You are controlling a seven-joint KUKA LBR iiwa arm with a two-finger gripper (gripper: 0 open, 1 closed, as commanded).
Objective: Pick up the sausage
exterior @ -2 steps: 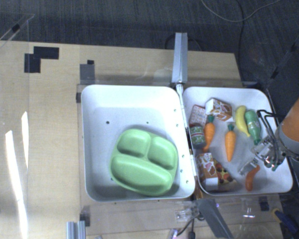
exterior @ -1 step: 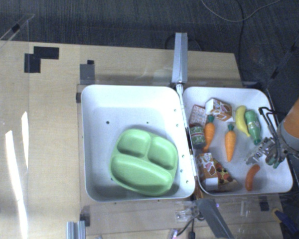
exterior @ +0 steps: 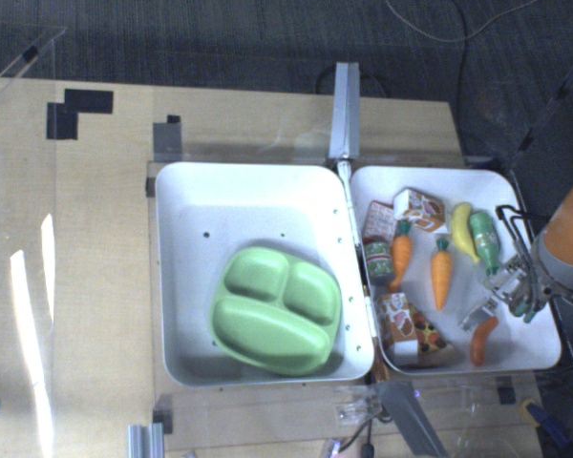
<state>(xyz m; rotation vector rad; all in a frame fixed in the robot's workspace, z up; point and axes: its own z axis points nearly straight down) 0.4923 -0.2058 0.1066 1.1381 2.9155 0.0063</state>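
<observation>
my gripper (exterior: 494, 305) is hovering just above the sausage (exterior: 481, 340) near the right bin's (exterior: 550, 359) front-right corner, fingers parted, gripping nothing.

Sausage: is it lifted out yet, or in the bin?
In the bin. The sausage lies on the right bin's floor, beside the gripper.

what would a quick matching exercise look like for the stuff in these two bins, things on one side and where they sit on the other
Things:
1. green plate
2. sausage
3. banana
4. long carrot

Places:
A. far end of the right bin
B. left bin
C. middle of the right bin
D. near right corner of the right bin, beside the pincer

Pairs: 1-B, 2-D, 3-A, 4-C
</observation>
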